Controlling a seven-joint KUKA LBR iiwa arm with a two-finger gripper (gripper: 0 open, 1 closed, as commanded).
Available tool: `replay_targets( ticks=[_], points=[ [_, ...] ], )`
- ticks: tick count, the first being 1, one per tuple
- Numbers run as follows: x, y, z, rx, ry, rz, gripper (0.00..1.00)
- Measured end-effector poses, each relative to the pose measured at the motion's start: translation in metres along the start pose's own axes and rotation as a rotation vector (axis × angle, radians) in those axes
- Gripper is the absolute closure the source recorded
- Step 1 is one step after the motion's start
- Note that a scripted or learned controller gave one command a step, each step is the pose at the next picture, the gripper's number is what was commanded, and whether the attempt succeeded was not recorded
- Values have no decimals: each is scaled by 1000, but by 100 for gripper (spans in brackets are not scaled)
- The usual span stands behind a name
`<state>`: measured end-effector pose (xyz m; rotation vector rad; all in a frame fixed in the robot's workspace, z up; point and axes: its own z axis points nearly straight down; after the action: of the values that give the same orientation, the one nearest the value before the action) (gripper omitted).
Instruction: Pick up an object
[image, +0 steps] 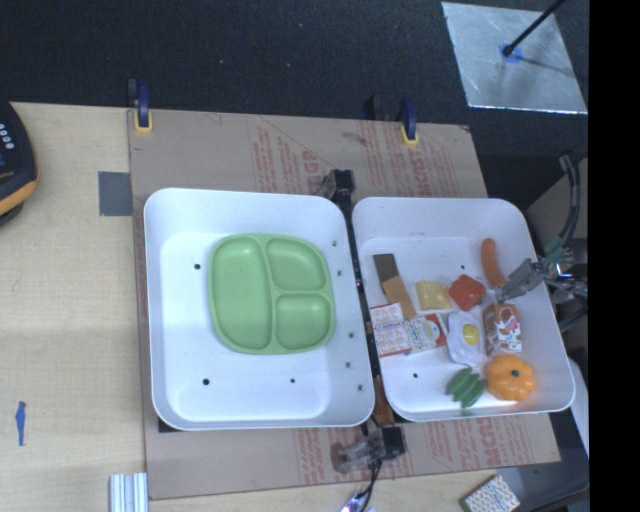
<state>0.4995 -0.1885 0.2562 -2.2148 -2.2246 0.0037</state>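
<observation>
Gripper (512, 282) low at right bin's (540, 222) far-right side, can't tell its jaws from here, tip just beside the red tomato (467, 292) & sausage (491, 262), orange pumpkin (510, 378) nearer the front.

Green divided plate (271, 293) in left bin (170, 390); toy food fills right bin (545, 400)

The pincer (503, 291) reaches in low from the right; its slim metal tip points left, slightly nearward.
</observation>
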Motion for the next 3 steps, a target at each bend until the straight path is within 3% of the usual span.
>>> replay_targets(
  ticks=[1, 2, 3],
  points=[
    [-7, 2, 138, -15, -5, -2, 0],
    [-22, 79, 149, -31, -10, -3, 0],
    [-19, 84, 135, -36, -5, -12, 100]
  ],
)
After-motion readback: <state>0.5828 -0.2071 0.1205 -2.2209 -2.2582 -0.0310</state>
